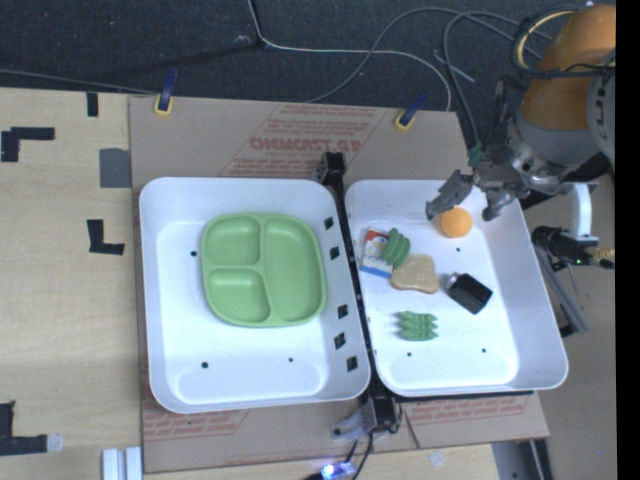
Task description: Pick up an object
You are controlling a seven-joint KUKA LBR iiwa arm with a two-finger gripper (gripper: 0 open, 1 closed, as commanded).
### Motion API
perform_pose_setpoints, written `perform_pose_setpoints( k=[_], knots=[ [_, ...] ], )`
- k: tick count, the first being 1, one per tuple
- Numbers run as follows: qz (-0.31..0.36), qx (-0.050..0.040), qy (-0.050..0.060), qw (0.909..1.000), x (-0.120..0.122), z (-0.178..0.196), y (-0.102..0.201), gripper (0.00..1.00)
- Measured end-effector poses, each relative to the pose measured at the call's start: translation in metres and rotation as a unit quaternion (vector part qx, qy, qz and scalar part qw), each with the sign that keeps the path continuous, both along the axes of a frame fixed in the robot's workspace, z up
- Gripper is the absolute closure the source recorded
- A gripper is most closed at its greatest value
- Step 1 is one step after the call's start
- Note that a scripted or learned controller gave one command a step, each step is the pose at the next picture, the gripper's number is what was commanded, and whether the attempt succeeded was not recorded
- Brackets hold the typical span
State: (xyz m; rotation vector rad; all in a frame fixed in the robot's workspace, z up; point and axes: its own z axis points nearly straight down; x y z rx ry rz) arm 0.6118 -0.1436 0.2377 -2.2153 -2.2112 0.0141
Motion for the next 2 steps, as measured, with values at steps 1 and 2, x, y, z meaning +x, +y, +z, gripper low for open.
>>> perform_pose_setpoints(
  k=[1, 2],
  knots=[
    [0.002, -0.0009, -0.007, 1.0000, 0.002, 0.008, 0.000, 0.00],
    [0.001, -0.0013, -0.004, 1.0000, 0.000, -0.048, -0.009, 0.00]
  ],
)
